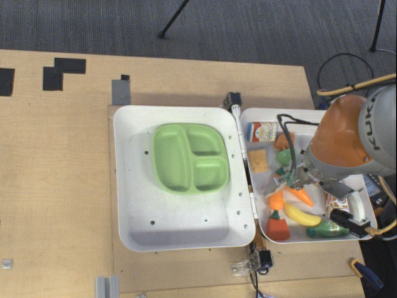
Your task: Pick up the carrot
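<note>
The carrot (303, 197) is a small orange tapered piece lying in the right bin (310, 115), just above a yellow banana (302, 216). My gripper (291, 177) reaches down into that bin from the right, below the orange band of the arm (340, 138). Its tip sits just up and left of the carrot, close to it. The wrist hides part of the bin's middle.
The right bin also holds another orange piece (276, 200), a red block (278, 229), a green vegetable (327, 230), a tan cracker (258, 161), a small carton (263, 131) and a green item (284, 157). The left bin (133, 166) holds a green divided plate (189, 157).
</note>
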You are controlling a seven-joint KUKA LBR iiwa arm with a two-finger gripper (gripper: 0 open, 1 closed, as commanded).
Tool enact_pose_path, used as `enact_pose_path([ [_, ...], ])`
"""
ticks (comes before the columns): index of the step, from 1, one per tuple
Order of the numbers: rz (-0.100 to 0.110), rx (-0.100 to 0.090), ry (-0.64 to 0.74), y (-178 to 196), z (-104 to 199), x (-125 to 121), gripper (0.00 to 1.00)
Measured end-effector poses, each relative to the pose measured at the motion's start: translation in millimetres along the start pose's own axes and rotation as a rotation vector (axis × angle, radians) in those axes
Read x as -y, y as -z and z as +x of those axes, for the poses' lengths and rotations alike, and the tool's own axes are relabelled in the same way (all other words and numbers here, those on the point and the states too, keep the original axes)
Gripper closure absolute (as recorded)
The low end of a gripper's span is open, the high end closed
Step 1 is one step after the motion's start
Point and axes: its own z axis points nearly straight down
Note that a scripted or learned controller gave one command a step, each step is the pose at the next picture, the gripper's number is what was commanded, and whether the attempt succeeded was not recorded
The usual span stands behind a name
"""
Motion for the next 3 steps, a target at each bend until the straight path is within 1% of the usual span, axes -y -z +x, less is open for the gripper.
enact_pose_path([
  [1,-0.004,0.001,0.003,10.8,0.2,-2.2,1.00],
  [2,-0.004,0.001,0.003,10.7,0.3,-2.0,0.00],
  [3,-0.013,0.006,0.004,24.0,-1.2,-5.3,1.00],
])
